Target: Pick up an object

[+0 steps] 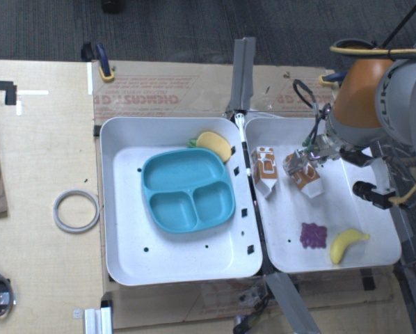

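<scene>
From the overhead camera view, we've got the gripper [307, 160] low in the right bin [375, 256], right on top of a small orange-and-white carton [307, 177]. Whether it has closed on that carton or merely sits over it, we cannot tell. A second carton [266, 167] lies just beside, near the wall between the bins.

To do this well, we'd want the grasp centred on the carton's body, not a corner, and a straight lift, so it doesn't twist out or knock its neighbour. We'd judge the pick not yet proven: the carton looks to be on the floor.

Elsewhere in that bin we see a purple grape bunch [314, 235] and a banana [347, 244], near each other at the front. The left bin [124, 256] holds a blue divided plate [188, 190] with a yellow lemon [215, 145] touching its back rim. Out on the bench [41, 138] lies a tape ring [76, 210]; dark floor beyond.
</scene>
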Robot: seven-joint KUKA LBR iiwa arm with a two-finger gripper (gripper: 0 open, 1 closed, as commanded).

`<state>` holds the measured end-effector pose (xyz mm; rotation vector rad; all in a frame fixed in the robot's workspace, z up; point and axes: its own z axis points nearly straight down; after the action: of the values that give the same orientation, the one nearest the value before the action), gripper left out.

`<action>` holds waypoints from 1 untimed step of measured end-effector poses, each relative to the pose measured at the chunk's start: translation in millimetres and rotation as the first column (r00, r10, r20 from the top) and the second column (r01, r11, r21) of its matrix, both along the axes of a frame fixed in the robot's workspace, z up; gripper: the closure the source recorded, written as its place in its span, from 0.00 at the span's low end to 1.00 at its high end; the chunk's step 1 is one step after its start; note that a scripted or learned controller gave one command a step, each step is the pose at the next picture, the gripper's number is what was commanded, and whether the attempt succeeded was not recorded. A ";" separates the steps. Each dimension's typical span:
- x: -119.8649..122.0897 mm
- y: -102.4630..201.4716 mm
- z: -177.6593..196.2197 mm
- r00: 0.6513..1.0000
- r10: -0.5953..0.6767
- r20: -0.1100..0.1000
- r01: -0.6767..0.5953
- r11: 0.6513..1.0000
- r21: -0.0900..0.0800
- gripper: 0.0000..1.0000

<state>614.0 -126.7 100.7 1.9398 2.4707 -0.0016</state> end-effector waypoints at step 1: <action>29.1 74.7 90.6 0.997 -0.074 0.000 0.074 0.997 0.000 1.00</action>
<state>643.1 -52.0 191.3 2.0296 2.3974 -0.0021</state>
